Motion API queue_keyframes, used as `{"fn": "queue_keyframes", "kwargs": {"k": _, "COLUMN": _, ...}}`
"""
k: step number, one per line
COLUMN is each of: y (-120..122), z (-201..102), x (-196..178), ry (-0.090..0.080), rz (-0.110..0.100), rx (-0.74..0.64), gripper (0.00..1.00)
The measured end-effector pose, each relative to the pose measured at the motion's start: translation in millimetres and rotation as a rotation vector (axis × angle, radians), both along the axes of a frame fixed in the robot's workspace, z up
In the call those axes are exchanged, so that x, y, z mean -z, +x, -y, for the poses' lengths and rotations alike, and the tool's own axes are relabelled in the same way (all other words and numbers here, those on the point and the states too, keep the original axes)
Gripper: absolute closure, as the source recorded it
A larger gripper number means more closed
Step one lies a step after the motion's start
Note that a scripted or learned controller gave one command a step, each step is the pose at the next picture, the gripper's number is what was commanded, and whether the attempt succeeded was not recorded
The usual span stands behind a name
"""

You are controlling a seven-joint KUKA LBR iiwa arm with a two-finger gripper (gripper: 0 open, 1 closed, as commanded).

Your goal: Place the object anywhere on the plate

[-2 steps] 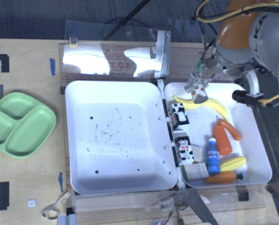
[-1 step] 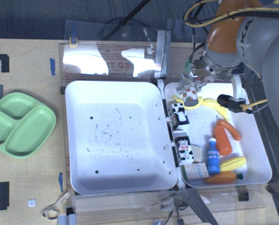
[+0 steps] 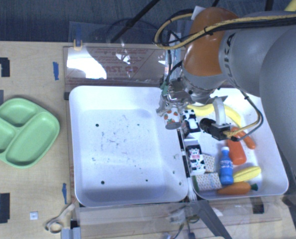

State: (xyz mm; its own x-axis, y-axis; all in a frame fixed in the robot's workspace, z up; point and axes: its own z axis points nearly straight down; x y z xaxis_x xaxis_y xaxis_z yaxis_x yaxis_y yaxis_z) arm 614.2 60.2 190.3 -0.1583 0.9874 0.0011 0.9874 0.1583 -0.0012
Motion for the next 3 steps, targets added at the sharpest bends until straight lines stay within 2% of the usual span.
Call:
{"fn": "queue_keyframes", "kwargs": {"k": 1, "y": -67, "z": -59, "x": 3, "ry": 0.000, "rz": 0.000, "rx": -0.009, "gripper": 1.00}}
{"fn": "queue_keyframes", "kwargs": {"k": 2, "y": -25, "z": -128, "x": -26, "ry": 0.000, "rz": 0.005, "rx": -0.239, "gripper": 1.00}}
{"fn": "queue_keyframes", "kwargs": {"k": 3, "y": -84, "z": -144, "x": -11, "ry": 0.000, "rz": -0.001, "rx": -0.161, "gripper": 1.00}}
